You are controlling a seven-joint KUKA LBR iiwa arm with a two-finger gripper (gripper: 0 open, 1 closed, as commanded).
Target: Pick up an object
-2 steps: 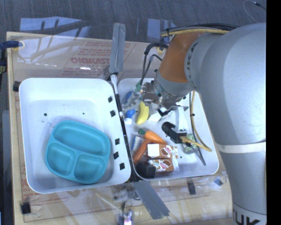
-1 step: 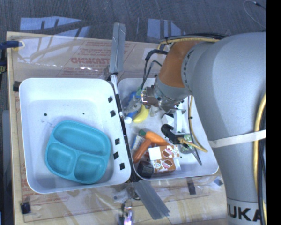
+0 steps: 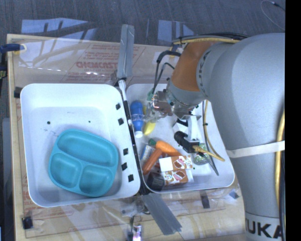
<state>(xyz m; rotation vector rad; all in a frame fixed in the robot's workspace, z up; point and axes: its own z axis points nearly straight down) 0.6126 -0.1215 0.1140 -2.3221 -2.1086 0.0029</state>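
over the right bin (image 3: pixel 218 177), the gripper (image 3: pixel 155 107), finger state perhaps hidden, beside a blue bottle (image 3: pixel 137 112)

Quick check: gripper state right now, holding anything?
Gripper: cannot be told; it sits low in the right white bin near the blue bottle.

Two white bins (image 3: pixel 35 104) side by side on counter. Left bin: one teal divided tray (image 3: pixel 84 162). Right bin: one blue-capped bottle (image 3: pixel 137 115), one yellow item (image 3: pixel 149 129), one orange carrot-like piece (image 3: pixel 164 147), one printed carton (image 3: pixel 175 168); remaining clutter too jumbled to count.
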